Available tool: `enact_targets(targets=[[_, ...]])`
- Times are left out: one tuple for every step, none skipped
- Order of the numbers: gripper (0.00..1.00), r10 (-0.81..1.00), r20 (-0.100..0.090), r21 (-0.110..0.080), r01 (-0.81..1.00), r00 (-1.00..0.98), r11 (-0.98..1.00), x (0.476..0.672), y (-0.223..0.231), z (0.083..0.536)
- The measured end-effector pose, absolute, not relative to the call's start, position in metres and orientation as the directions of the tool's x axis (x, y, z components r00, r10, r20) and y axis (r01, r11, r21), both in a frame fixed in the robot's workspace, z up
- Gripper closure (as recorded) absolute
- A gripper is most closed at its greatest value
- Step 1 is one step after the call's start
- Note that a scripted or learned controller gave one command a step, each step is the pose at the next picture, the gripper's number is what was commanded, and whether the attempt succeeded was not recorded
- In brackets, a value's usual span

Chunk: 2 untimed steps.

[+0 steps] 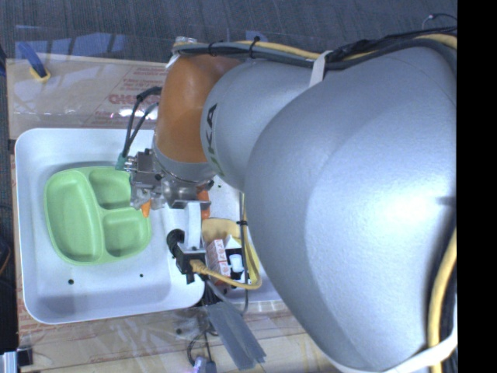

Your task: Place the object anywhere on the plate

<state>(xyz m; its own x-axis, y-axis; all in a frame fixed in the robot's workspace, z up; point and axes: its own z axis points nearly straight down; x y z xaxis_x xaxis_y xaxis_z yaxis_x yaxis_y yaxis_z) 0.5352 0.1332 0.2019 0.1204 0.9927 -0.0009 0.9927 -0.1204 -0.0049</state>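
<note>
Arm positioned over the bin boundary, end effector at the plate's right edge.

The grey arm (334, 193) covers most of the right bin, reaching toward the left bin (46, 301), which carries the green plate (78, 216) so it presents a fixed target. The plate has three compartments, all bare. The end effector (147, 196) sits at the plate's right rim; its finger state cannot be determined. Small items, including a yellow piece (220, 228), lie under the wrist near the table's front edge; the task object cannot be identified.

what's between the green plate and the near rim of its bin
In the camera view, bare white bin floor lies between the green plate and the near rim.
</note>
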Motion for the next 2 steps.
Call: enact_targets(targets=[[1.0,0.998,-0.001,-0.002,0.998,0.061,-0.061,0.5476,0.1406,0.2082],[0.0,0.998,-0.001,-0.002,0.998,0.061,-0.061,0.5476,0.1405,0.2082]])
